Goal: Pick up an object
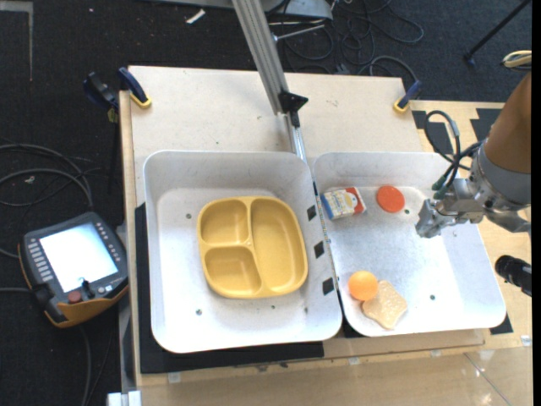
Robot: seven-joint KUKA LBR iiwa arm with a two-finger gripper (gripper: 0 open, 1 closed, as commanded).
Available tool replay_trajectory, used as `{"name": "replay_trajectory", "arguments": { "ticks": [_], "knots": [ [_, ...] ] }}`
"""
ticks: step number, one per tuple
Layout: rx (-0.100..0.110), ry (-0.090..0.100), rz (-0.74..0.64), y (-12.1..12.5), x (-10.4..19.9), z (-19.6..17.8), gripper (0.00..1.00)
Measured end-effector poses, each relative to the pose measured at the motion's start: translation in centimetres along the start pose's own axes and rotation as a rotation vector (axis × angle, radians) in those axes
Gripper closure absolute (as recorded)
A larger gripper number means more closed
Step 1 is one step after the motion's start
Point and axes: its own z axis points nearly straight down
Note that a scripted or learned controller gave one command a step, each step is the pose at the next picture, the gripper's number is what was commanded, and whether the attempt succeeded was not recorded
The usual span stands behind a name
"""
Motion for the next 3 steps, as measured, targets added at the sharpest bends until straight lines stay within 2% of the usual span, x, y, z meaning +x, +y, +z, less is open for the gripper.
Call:
{"name": "replay_trajectory", "arguments": {
  "ticks": [1,2,3],
  "knots": [
    [0.007,0.003,-0.005,1.3,5.4,0.7,1.0],
    [0.005,0.003,-0.005,4.4,9.8,1.5,1.0],
    [0.006,0.002,-0.004,6.6,14.9,2.9,1.0]
  ]
}}
